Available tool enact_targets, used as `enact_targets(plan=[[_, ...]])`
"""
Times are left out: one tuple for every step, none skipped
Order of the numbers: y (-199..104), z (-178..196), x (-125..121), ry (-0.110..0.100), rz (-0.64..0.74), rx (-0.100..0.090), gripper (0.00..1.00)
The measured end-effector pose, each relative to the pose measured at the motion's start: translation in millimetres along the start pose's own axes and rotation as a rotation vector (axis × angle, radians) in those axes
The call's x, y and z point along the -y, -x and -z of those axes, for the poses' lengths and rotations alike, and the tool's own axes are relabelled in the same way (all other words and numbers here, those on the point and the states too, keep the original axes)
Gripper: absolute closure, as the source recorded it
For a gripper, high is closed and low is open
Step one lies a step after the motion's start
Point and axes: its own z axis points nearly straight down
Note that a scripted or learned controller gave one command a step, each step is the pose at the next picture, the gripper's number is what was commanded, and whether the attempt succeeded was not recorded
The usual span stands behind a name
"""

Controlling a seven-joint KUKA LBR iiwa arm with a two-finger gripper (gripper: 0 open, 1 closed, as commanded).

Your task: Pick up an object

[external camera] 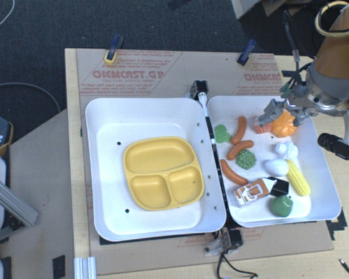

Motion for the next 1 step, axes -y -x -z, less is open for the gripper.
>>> enact_targets(plan=[[-0.8, -59.7, 9.5, -0.008, -0.001, -0.002, 0.00]])
